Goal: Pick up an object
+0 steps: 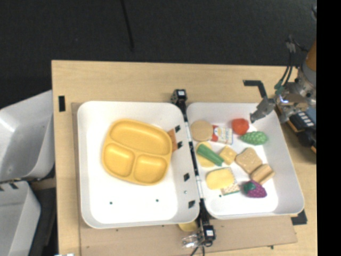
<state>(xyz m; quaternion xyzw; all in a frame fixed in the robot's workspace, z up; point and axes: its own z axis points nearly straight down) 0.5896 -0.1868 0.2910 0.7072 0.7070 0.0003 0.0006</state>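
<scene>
The claw (pixel 262 111) hovers just beside the red tomato (pixel 240 126); I cannot tell its spread. Best drop straight over the tomato, clear of the green piece (pixel 254 138).

Two white bins: left bin (pixel 90 207), right bin (pixel 287 196). One yellow divided tray (pixel 137 151), three compartments, in the left bin. Right bin holds about ten toy foods: one tan round (pixel 201 130), one red tomato (pixel 240 126), one green bumpy piece (pixel 254 138), one green pepper (pixel 209 154), one purple grapes (pixel 255 190), two bread pieces (pixel 246 160) (pixel 262 173), two pale yellow blocks (pixel 228 154) (pixel 219 178), one red-and-white packet (pixel 222 135).
</scene>
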